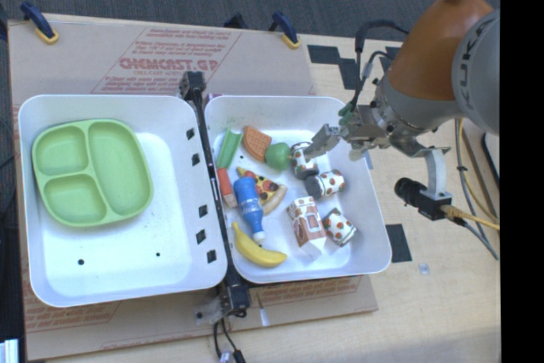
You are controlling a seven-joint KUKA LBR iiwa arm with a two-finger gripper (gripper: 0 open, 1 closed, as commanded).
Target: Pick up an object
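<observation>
Two shallow white bins sit side by side on a cardboard-covered bench. The left bin [51, 268] holds one item: a light green tray [92, 172] with three compartments, lying in the bin's upper left part. A black divider strip [206, 183] runs between the two bins.

The right bin [374, 234] holds a cluster of toy foods. Nearest the divider are one green cylinder [228, 149], tilted, and one red stick-shaped piece [224, 184] just below it. Beside these lie one blue bottle [248, 205], one pizza slice [270, 193] partly under the bottle, and one yellow banana [257, 251] at the bin's lower edge. Further up are one orange-brown wedge [256, 140] and one green ball [277, 154], touching each other. To the right are one small red-and-white carton [307, 224] and three small rounded pieces patterned in white, red and dark tones: one [300, 155] beside the green ball, one [326, 181] below it, and one [339, 225] next to the carton.

The gripper [321, 140] is low over the upper right part of this bin, its tip just beside the uppermost patterned piece; whether its fingers are apart or together cannot be told, and no object is seen between them. The grey arm with its orange band [438, 47] reaches in from the right.
</observation>
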